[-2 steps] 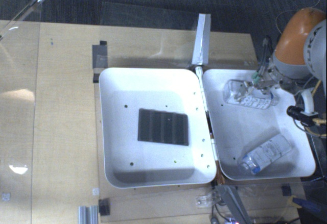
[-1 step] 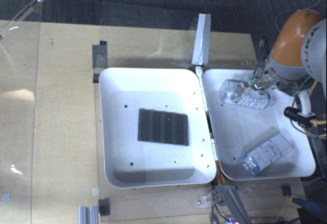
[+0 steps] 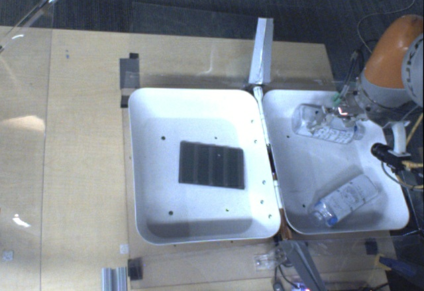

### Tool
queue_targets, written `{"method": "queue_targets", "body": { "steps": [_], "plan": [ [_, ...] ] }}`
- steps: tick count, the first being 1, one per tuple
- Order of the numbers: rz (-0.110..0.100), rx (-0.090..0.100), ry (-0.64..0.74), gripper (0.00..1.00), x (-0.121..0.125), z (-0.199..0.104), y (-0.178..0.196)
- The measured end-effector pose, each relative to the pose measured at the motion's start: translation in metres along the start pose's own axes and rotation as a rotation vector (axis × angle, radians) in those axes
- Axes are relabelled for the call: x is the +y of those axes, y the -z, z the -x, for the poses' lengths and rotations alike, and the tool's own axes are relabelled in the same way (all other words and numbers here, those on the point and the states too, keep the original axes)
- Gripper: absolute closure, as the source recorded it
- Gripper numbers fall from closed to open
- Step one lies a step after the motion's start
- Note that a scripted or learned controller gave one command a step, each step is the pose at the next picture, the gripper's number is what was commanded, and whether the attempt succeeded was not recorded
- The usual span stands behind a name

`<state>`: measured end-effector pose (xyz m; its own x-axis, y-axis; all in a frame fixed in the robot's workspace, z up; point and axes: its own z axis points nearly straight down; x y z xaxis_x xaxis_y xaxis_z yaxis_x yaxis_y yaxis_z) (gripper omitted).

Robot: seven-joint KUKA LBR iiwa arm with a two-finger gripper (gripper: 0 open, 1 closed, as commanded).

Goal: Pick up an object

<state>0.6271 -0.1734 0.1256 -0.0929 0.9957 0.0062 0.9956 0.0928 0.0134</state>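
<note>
Clear plastic bottles lay in the right white bin [image 3: 397,217]: one crumpled bottle [image 3: 322,125] at twelve o'clock beside the tool [image 3: 344,111], one blue-capped bottle [image 3: 348,198] at six. Descending squarely across the nearer bottle's body would serve best.

Claw [image 3: 344,111] over the right bin [image 3: 298,210], above a clear bottle [image 3: 323,124].

Two white bins [image 3: 199,101], dark ribbed mat [image 3: 212,165], wooden bench [image 3: 73,170]
</note>
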Motion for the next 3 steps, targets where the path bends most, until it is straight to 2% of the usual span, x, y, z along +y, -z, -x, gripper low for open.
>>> {"method": "queue_targets", "body": {
  "steps": [1, 2, 3],
  "plan": [
    [0.007, -0.017, 0.105, 0.00, 0.0199, -0.0014, 0.0042],
    [0.010, -0.022, 0.190, 0.00, 0.0205, -0.0026, 0.0000],
    [-0.008, -0.005, 0.074, 0.00, 0.0226, 0.0033, -0.0006]
  ]
}}
